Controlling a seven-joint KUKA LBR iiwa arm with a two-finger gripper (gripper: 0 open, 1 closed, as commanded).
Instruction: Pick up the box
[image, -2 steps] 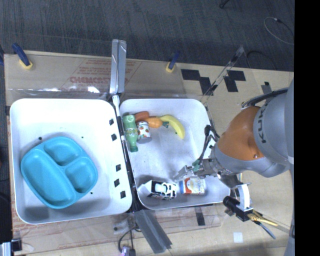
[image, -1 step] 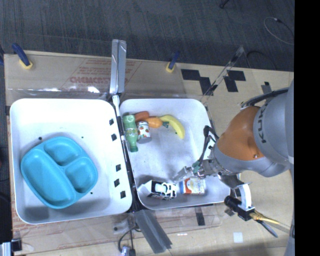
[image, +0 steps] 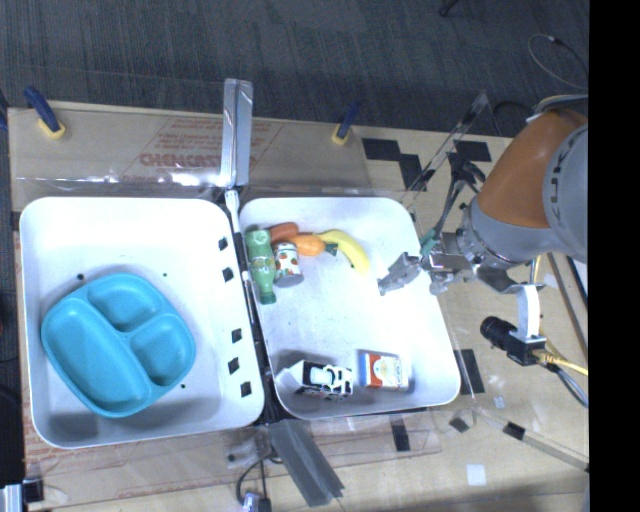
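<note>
A: Where's the box (image: 384, 370) sitting?

B: It's lying in the right bin (image: 425, 340), near the front edge twd the front-right corner, just beside a black-and-white item (image: 328, 378) on its left.

A: And the gripper (image: 400, 272)?

B: It's hovering over the right bin's right edge, well apart from the box, holding nothing. Jaws — can't tell if apart or together.

A: Other stuff?

B: A banana (image: 347, 247), orange piece (image: 298, 240), green bottle (image: 262, 265) and small can (image: 287, 263) are clustering by the back-left corner. A blue divided tray (image: 115, 343) is resting in the left bin (image: 60, 225).
</note>
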